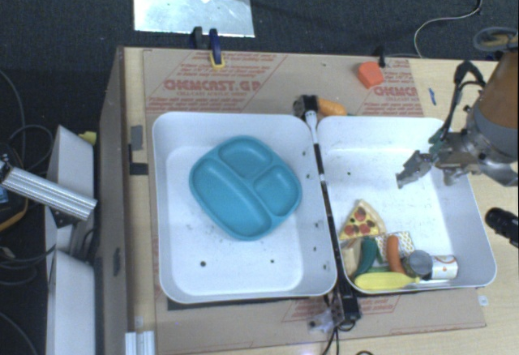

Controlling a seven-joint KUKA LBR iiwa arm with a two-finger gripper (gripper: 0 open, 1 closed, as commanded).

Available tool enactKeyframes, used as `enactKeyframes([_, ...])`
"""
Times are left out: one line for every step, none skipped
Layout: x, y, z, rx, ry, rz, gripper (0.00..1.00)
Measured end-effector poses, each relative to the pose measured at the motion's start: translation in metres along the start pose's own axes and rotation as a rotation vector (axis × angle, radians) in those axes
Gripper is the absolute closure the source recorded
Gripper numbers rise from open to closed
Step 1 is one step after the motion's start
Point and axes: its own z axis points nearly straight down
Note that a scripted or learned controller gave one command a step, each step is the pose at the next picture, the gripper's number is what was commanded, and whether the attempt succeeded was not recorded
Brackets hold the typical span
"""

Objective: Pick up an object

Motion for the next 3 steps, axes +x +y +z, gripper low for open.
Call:
enactKeyframes([-0.033,-0.014,0.18,-0.004,-0.006,0.006,0.0])
enactKeyframes([-0.072,0.018,0.115,-0.003,-0.002,0.003,0.0])
enactKeyframes([-0.087,0.067,0.182,0.001,0.0,0.0,0.0])
